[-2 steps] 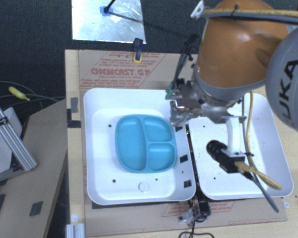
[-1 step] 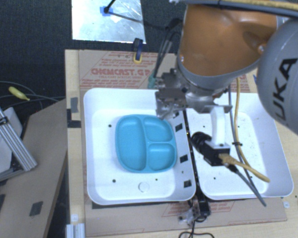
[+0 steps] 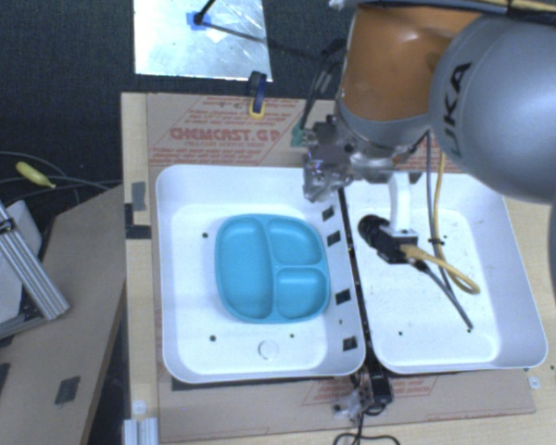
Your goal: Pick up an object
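A blue plate point(image 3: 271, 267) with three compartments lies flat in the middle of the left bin point(image 3: 190, 341). My gripper point(image 3: 317, 185) hangs at the far end of the divider between the two bins, just beyond the plate's far right corner and above it. Nothing shows between its tips. A faint, pale round mark or disc point(image 3: 269, 349) sits on the left bin's floor in front of the plate.
The right bin point(image 3: 500, 332) lies under the arm's wrist. Black clips point(image 3: 341, 297) line the ridge where the two bins meet. A cardboard sheet point(image 3: 218, 133) lies under the bins, with a shiny foil sheet point(image 3: 199, 21) beyond it.
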Controlling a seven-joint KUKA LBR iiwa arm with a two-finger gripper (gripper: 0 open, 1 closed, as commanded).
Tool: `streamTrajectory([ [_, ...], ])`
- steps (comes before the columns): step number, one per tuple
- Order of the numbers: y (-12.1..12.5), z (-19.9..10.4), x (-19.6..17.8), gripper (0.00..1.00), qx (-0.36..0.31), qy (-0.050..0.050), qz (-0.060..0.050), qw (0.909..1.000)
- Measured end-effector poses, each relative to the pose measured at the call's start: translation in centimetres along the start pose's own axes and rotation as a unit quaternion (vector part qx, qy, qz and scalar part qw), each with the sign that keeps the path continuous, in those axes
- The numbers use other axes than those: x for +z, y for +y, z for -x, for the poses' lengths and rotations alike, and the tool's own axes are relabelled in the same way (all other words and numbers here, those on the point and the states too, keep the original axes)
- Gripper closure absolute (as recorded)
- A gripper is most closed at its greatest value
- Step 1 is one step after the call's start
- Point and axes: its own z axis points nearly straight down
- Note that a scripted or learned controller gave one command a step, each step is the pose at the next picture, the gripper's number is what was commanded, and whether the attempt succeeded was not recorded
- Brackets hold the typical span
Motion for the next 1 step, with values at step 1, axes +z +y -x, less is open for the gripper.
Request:
streamTrajectory([
  [1, -6.44, 2.50, -18.85, 1.00, -0.004, 0.004, 0.008, 1.0000],
])
